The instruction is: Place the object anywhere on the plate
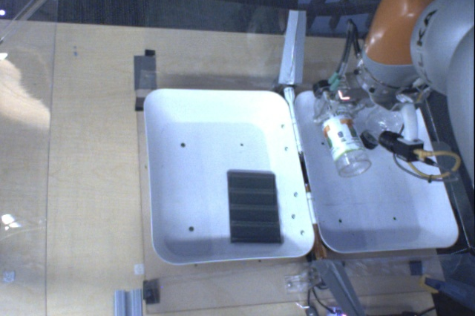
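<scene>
Gripper (pixel 355 101) fingers hidden under wrist above bottle (pixel 344 145); arm (pixel 438 18) cut off at right edge.

Two bins sit side by side on the bench (pixel 82 181): plate (pixel 254 207) in left bin (pixel 171 159), bottle (pixel 344 145) in right bin (pixel 401 211).

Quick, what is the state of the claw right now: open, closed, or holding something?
Claw: cannot be told; it sits over the bottle in the right bin.

Two shallow white bins stood on the bench, a left bin (pixel 171 181) and a right bin (pixel 393 222). There was one black ridged plate (pixel 254 207), one clear plastic bottle (pixel 344 145), and one robot arm (pixel 415 18).
</scene>
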### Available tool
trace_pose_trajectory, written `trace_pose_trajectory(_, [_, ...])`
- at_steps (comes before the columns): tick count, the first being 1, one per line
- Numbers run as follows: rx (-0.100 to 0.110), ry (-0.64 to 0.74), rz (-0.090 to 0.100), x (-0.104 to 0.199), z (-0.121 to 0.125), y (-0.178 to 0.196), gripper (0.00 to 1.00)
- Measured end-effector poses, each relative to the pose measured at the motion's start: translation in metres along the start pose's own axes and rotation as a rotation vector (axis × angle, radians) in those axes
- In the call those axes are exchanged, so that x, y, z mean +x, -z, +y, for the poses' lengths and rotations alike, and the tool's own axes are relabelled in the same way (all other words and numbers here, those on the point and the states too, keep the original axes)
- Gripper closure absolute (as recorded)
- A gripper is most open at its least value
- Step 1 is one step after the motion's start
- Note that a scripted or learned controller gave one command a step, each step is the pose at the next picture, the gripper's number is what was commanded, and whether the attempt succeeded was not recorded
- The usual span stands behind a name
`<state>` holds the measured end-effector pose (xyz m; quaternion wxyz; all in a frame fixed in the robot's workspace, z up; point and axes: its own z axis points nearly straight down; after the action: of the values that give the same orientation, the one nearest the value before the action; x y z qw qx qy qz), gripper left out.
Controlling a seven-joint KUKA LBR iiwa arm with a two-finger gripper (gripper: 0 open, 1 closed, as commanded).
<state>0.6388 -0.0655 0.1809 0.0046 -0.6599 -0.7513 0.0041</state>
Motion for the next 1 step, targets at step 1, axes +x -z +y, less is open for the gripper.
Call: trace_pose_trajectory(1, [-0.016,0.242,-0.003,0.0582,-0.0169,0.0469,1.0])
